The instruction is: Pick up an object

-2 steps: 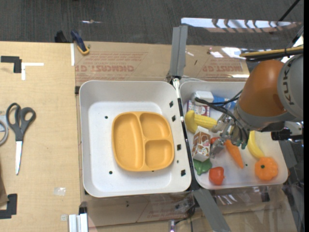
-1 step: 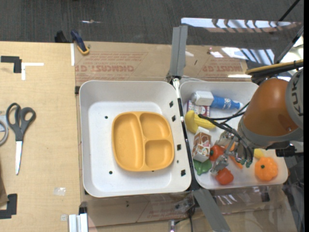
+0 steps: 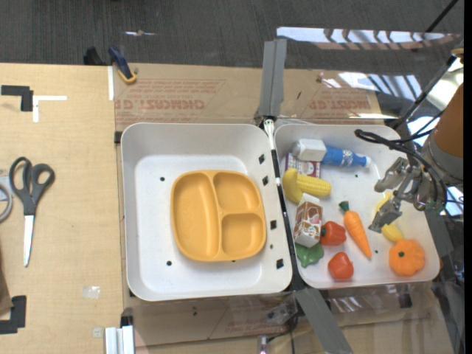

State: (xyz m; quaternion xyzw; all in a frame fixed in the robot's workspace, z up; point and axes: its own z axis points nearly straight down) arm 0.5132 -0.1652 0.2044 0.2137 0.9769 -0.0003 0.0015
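My gripper hangs low over the right side of the right bin, with its two fingers spread open. A small yellow piece lies under it and shows on both sides of the lower finger; I cannot tell whether they touch. A carrot lies just left of the gripper and a small orange pumpkin just below it. Further left are a corn cob, a blue bottle, a red pepper, a red tomato, a green pepper and a snack packet.
The left bin holds a yellow divided plate. A white box lies at the right bin's back left. Scissors lie on the bench at far left. Black cables trail over the right bin's back edge.
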